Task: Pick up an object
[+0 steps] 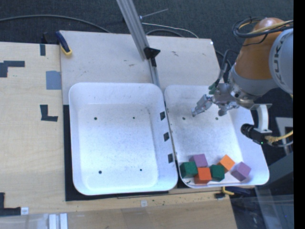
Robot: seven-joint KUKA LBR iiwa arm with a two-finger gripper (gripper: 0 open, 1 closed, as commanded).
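Observation:
Several small blocks lie bunched at the near end of the right bin [200, 128]: a dark green block [189, 168], a purple block [199, 160], an orange-red block [204, 174], a second green block [218, 171], an orange block [227, 162] and a light purple block [240, 171]. My gripper [210, 107] hangs over the far half of the right bin, well away from the blocks. Its two fingers are spread apart with nothing between them.
The left bin [114, 137] sits beside the right one, sharing a raised rim between them. A slanted metal rail [136, 27] runs down from the top to the bins' far edge. Cables lie on the dark floor behind the bench.

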